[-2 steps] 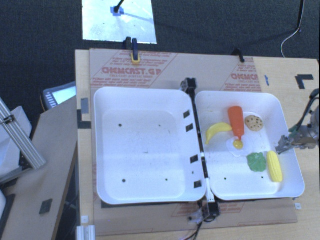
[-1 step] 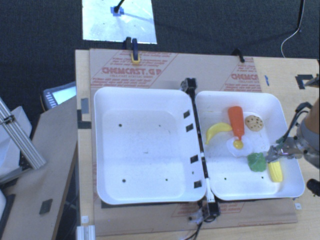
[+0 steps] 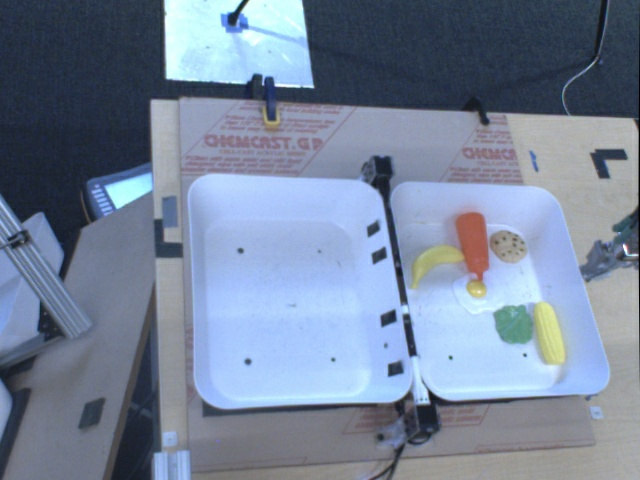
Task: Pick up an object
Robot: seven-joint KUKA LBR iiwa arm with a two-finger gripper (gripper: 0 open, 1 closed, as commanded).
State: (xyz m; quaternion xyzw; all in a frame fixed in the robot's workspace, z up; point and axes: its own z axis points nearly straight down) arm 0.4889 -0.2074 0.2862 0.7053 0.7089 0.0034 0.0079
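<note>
End effector (image 3: 612, 251) at far right edge, just outside right bin (image 3: 570, 230) rim, over counter (image 3: 560, 133); mostly cut off, grip state cannot tell, nothing seen in it. Well apart from all items. In right bin: carrot (image 3: 473, 240) upright in upper middle, lower tip touching egg (image 3: 474, 293). Banana (image 3: 436, 261) just left of carrot, curved, near bin's left wall. Cookie (image 3: 508, 245) just right of carrot, apart from it. Egg white with yellow yolk, flat on bin floor below carrot. Lettuce (image 3: 513, 324) lower right of egg, close beside it. Corn (image 3: 548, 332) just right of lettuce, lying lengthwise along right wall, touching or nearly touching lettuce, cannot tell which. Left bin (image 3: 215, 193) beside right bin, walls meeting at centre with black clips (image 3: 378, 255) along seam. Both bins on brown board (image 3: 330, 133) with red lettering, clamped at top by yellow clamp (image 3: 270, 108). Silvery sheet (image 3: 238, 26) on dark floor beyond counter. Cable (image 3: 590, 53) looping at upper right. Metal rail (image 3: 40, 278) and grey device (image 3: 115, 193) at left edge.
</note>
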